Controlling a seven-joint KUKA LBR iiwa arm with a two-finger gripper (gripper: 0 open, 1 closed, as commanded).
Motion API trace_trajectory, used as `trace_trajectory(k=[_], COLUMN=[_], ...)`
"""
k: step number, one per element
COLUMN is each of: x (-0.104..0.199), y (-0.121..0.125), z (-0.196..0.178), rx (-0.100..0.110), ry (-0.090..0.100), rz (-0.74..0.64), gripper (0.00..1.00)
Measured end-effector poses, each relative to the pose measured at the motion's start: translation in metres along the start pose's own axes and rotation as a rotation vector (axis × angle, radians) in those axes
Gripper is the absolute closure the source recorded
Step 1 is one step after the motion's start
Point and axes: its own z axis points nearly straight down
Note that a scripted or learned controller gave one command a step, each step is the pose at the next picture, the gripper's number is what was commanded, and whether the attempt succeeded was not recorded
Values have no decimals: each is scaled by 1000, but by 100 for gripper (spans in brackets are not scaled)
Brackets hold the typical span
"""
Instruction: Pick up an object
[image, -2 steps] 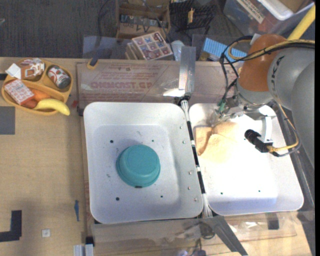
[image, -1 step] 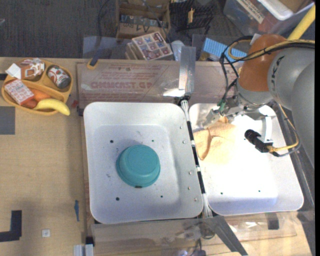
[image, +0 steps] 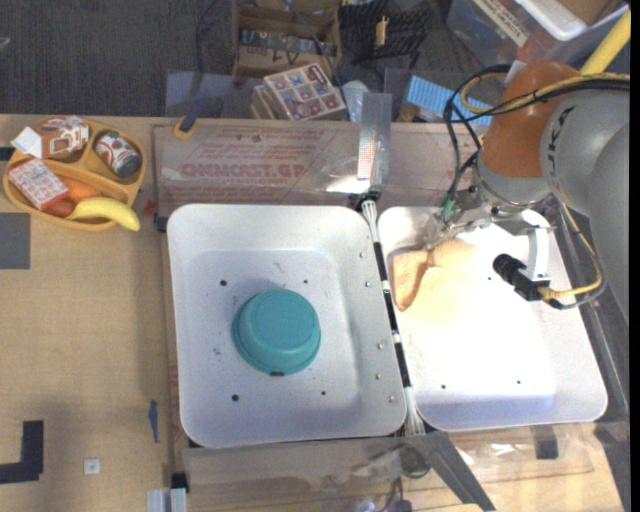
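We see the gripper (image: 447, 222) over the right bin (image: 520, 400), apparently pinching a tan cloth (image: 430, 275); the left bin (image: 200, 390) holds a teal bowl (image: 278, 331).

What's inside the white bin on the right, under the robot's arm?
In the right bin lies a tan, cloth-like object against its left wall, below the gripper. The arm covers the bin's far corner, so anything there is hidden.
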Motion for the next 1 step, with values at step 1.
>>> trace_trajectory(k=[1], x=[-29], y=[-12], z=[14], rx=[12], ry=[6], rz=[-377], gripper=[100])
